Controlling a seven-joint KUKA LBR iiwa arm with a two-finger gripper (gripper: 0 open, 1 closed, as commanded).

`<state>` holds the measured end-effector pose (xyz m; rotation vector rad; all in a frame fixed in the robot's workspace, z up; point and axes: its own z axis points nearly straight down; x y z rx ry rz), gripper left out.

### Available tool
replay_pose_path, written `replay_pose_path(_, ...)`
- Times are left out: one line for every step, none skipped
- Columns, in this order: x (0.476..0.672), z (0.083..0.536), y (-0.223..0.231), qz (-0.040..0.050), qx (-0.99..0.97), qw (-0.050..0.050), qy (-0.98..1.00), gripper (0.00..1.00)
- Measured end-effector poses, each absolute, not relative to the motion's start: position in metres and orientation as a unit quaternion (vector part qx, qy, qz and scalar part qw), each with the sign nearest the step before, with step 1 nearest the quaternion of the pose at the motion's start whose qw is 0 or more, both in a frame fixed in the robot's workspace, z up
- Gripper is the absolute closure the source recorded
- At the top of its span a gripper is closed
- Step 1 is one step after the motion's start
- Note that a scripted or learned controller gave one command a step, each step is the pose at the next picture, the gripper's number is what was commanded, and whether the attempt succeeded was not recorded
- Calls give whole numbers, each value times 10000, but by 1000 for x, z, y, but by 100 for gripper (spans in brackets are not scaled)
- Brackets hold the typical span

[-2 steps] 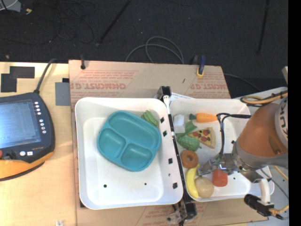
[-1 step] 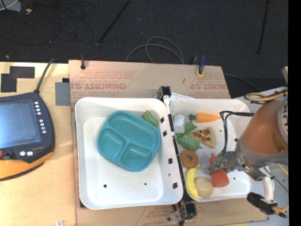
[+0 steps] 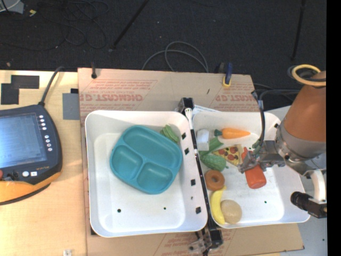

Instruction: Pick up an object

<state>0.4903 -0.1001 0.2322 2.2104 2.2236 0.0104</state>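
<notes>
The gripper [image 3: 250, 163] hangs low in the right bin [image 3: 277, 207], finger spread indiscernible, with the red block [image 3: 256, 177] immediately below and touching it.

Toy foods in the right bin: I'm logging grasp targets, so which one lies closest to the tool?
The red block, right beside the tool; the carrot, doughnut and banana lie farther off.
</notes>
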Motion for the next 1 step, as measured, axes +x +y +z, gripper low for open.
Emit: replay_pose_path(506,194,-35,-15,7056,-34,7086,100)
